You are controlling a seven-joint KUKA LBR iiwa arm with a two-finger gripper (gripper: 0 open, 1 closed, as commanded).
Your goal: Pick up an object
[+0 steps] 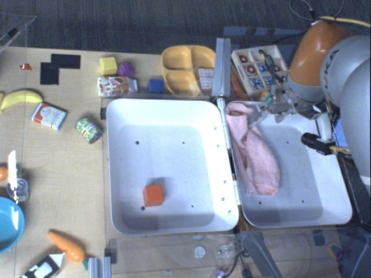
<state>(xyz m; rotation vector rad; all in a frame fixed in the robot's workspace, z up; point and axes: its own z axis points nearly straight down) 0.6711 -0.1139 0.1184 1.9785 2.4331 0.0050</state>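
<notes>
A pink cloth (253, 150) lies crumpled along the left side of the right bin (307, 201). A small orange-red cube (153, 195) sits in the front part of the left bin (174, 126). My gripper (262, 112) reaches in from the right at the far end of the right bin, right at the cloth's upper edge. Its tip seems to touch the cloth there, but the wrist hides the contact. The grey arm with its orange band (316, 51) sits above the bin's far right corner.
Behind the bins stand a yellow divided dish (185, 68) and a tic-tac-toe board (258, 68). On the bench to the left lie a banana (20, 99), small cartons, a can (88, 129), a carrot (66, 246) and a blue bowl (8, 225).
</notes>
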